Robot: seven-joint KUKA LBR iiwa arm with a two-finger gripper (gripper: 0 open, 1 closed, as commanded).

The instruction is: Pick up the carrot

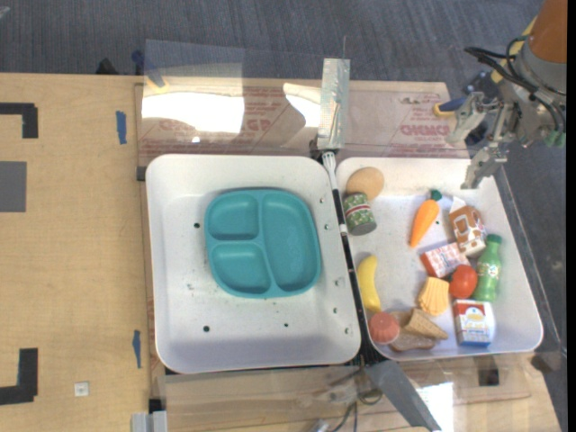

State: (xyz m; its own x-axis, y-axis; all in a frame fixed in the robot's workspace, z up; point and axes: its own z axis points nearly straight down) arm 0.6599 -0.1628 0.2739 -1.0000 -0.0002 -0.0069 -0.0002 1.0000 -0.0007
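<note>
Carrot [424,221] lies in the right bin [524,288], orange body tilted, green tip pointing up toward the bin's far edge. Just right of carrot: a small brown-and-white box [467,228]. Below carrot: a red-and-white packet [442,259]. Left of carrot, well apart: a green-labelled can [358,213] and a banana [367,282]. Gripper [482,162] hangs up and right of carrot, above the bin's far right corner, nothing between its fingers; cannot tell how they stand.

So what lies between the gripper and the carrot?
In the camera view, bare white bin floor separates the gripper from the carrot.
</note>
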